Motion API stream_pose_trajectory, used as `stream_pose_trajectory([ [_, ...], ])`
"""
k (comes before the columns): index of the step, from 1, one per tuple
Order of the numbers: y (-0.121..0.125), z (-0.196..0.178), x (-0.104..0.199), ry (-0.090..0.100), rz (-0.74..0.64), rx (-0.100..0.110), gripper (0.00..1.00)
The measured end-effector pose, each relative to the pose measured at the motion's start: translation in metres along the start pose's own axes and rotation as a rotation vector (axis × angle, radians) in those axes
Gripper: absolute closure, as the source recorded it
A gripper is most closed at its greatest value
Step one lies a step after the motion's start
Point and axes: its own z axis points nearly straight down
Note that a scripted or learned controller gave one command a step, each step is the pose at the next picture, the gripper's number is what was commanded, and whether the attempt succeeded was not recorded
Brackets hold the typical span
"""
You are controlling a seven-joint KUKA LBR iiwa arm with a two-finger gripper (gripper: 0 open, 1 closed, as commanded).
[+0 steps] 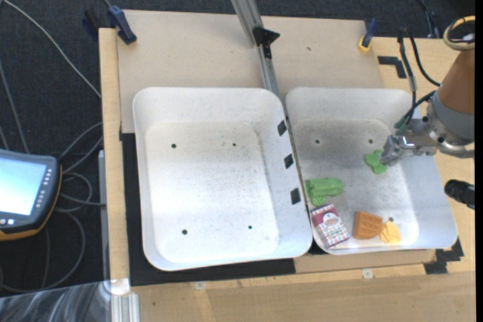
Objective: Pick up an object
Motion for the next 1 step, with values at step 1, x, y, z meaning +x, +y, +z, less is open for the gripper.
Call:
stream_pose_trajectory([
  [1, -0.0006, -0.0438, -0.0015, 0.001, 0.000, 0.001, 1.00],
])
